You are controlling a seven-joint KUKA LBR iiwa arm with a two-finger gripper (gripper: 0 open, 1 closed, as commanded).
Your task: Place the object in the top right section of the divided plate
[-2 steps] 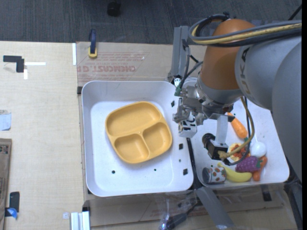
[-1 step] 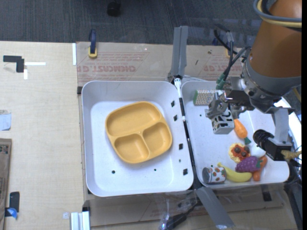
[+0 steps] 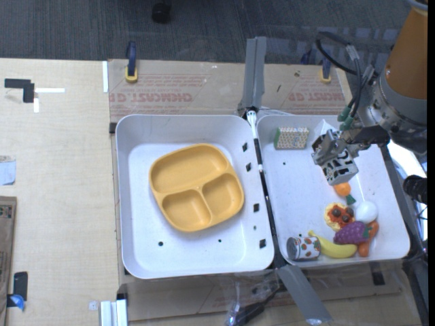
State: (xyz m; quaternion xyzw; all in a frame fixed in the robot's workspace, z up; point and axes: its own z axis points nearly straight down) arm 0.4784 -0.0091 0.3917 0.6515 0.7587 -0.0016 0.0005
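Left bin [image 3: 143, 250]: plate [image 3: 197, 187], yellow, three sections, at centre, turned slightly off the bin's edges. One large section toward 12 o'clock, two smaller sections toward 5 and 6 o'clock.

Right bin [image 3: 299, 195]: all loose items here, well apart from the plate.

- Sponge [image 3: 292, 138], at 11 o'clock, near the far wall.
- Orange piece [image 3: 344, 189], near centre, just at 6 o'clock of the gripper. Possibly the task object; too small to identify, contact with the gripper not discernible.
- Pizza [image 3: 338, 215], at 5 o'clock, touching the grapes.
- Egg [image 3: 366, 211], white, just at 3 o'clock of the pizza.
- Grapes [image 3: 353, 233], purple, at 6 o'clock of the egg.
- Banana [image 3: 336, 249], at 6 o'clock of the bin, against the near wall, under the grapes.
- Can [image 3: 304, 248], lying on its side, just at 9 o'clock of the banana.

Arm [image 3: 408, 60]: entering from 2 o'clock, orange band at the upper right corner, cables along the wrist.

Gripper [image 3: 334, 161]: low over the right bin, slightly toward 1 o'clock from its centre, between the sponge and the fruit cluster. State: cannot tell whether released or clenched; nothing visibly grasped.
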